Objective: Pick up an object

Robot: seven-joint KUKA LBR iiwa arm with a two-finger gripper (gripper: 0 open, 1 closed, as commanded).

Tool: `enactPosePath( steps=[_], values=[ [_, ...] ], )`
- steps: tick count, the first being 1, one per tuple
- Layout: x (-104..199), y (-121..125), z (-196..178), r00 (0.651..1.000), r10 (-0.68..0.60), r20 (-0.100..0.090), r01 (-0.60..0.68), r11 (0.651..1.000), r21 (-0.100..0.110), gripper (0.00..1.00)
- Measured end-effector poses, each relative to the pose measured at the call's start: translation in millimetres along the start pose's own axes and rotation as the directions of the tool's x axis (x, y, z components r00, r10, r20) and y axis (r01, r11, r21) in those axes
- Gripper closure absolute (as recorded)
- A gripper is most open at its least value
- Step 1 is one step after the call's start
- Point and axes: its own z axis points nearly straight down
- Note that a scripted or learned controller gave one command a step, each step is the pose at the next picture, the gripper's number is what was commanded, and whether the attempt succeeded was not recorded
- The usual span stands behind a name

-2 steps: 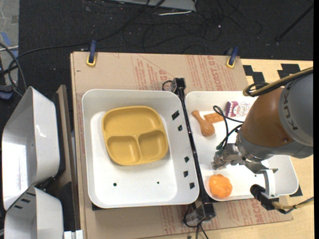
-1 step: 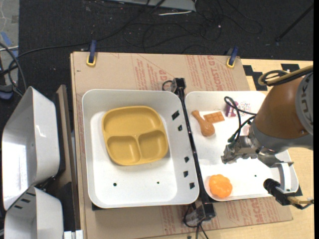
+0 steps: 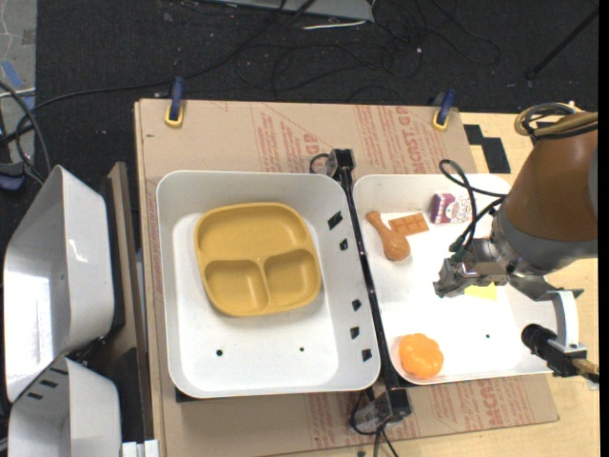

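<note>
The right bin [image 3: 419, 303] holds an orange fruit-like ball [image 3: 421, 355] near its front edge, a small orange-brown spoon-shaped piece [image 3: 390, 238], an orange cracker-like bar [image 3: 410, 224] and a purple-and-white packet [image 3: 443, 208] at the back. A yellow scrap [image 3: 481, 291] lies beside the gripper. My gripper [image 3: 457, 282] hangs low over the middle right of this bin, just left of the yellow scrap, well above and right of the orange ball. I see nothing held in it.
The left bin [image 3: 181, 350] carries a yellow divided tray [image 3: 257, 258]. A black divider with clips [image 3: 360, 274] runs between the bins. The arm's orange band [image 3: 561, 188] and cables overhang the right bin's far right side. White containers [image 3: 52, 274] stand left of the bench.
</note>
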Motion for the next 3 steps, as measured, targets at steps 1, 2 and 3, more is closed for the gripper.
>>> enactPosePath(
  steps=[1,2,3],
  values=[
    [0.0,1.6,-35.8,1.0,0.0,0.0,0.0,1.0,0.0,1.0],
    [43.0,13.1,-34.2,1.0,-0.004,-0.002,0.004,1.0,0.004,1.0],
    [102.0,16.8,-21.2,1.0,-0.004,-0.002,0.004,1.0,0.007,1.0]
  ],
)
